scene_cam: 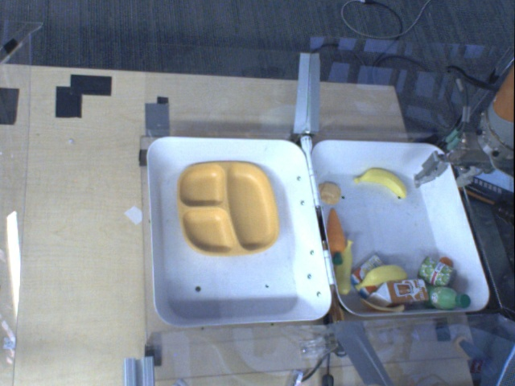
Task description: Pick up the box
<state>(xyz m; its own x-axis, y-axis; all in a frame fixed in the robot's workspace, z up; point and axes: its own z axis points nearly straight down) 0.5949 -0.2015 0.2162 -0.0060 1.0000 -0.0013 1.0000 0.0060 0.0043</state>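
The box (pixel 401 291) is a small orange and white carton lying flat near the front edge of the right bin (pixel 402 232). It rests among other toy food, against a yellow piece (pixel 381 276) and a green bottle (pixel 447 299). My gripper (pixel 430 170) hangs over the back right corner of the right bin, just right of a banana (pixel 383 182). It is well apart from the box and nothing shows in it.
A green can (pixel 436 270) stands beside the box. A carrot (pixel 335 232) and a tan roll (pixel 329 191) lie along the right bin's left wall. The left bin (pixel 169 280) holds a yellow divided plate (pixel 228 207).
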